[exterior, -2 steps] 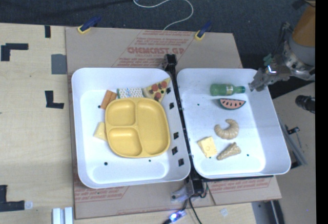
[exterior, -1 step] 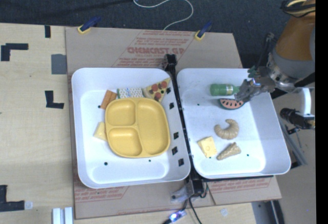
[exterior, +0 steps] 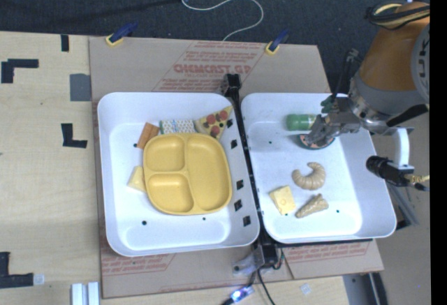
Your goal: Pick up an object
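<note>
At the right bin's (exterior: 363,223) upper edge the tool (exterior: 319,137), its grip state unreadable, sits beside the green object (exterior: 300,121), which lies lengthwise to its left.

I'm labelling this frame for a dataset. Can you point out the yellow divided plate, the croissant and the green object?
Yellow divided plate (exterior: 187,173): camera view, on its central ridge.
Croissant (exterior: 310,175): camera view, middle of its curve.
Green object (exterior: 302,121): camera view, middle of its body.
</note>
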Controlling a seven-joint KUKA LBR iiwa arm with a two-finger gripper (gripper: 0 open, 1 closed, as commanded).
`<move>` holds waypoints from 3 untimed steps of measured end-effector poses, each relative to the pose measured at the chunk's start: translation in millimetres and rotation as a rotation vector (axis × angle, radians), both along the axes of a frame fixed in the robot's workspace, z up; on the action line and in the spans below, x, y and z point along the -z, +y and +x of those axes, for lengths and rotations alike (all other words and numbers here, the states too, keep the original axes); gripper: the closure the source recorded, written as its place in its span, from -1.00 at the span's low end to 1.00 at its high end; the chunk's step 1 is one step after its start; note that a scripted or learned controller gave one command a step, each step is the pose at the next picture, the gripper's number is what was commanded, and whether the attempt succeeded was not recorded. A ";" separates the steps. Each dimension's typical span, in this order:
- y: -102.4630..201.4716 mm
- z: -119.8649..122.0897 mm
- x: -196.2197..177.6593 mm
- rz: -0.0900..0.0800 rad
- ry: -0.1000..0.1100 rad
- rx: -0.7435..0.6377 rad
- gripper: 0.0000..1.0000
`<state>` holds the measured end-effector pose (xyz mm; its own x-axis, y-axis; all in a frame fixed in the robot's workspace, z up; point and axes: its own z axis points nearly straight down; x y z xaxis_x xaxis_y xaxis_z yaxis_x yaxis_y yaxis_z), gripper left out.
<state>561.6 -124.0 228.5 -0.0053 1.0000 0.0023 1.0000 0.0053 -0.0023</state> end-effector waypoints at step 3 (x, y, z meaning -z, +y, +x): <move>104.7 -58.6 -3.9 -0.002 0.002 0.002 1.00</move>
